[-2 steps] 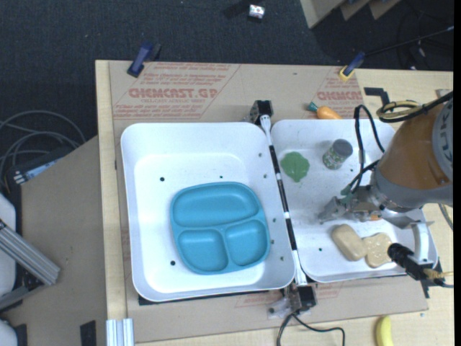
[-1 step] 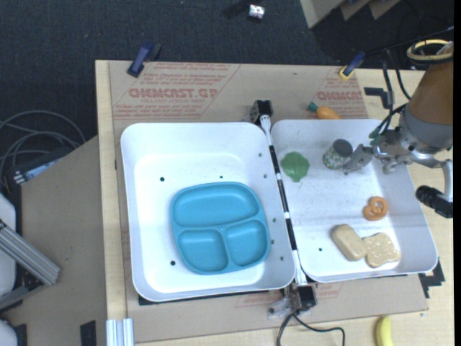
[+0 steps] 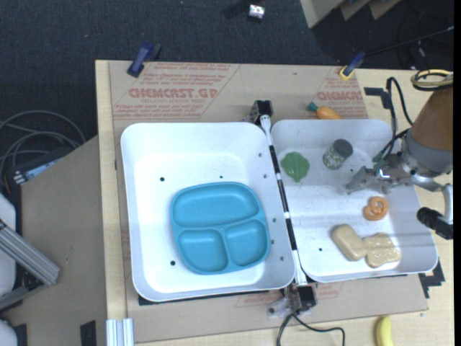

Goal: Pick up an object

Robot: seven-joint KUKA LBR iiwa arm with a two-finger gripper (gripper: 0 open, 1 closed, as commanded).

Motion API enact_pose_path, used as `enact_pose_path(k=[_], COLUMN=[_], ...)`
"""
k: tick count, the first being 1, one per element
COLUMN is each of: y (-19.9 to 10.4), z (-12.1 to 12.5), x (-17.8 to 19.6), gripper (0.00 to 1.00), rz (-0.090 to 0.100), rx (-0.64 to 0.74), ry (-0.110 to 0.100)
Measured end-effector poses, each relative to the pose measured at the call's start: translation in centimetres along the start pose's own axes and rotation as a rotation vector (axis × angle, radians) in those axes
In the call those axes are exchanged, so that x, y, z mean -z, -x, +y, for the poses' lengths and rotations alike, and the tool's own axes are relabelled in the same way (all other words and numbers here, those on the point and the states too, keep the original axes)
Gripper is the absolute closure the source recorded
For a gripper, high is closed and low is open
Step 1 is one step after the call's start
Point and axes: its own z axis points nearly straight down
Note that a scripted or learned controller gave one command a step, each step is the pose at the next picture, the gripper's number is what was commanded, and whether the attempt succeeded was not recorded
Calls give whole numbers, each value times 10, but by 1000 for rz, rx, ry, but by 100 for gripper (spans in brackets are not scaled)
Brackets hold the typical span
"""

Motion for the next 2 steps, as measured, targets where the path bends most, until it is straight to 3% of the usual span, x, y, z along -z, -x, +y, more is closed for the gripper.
enact_pose_path(k=[1,2], y=[-4,-3], z=[-23,-23], x=[-3,7], gripper=[0,100], rz=[-5,-8], rx=[-2,-3], ry=[2,5])
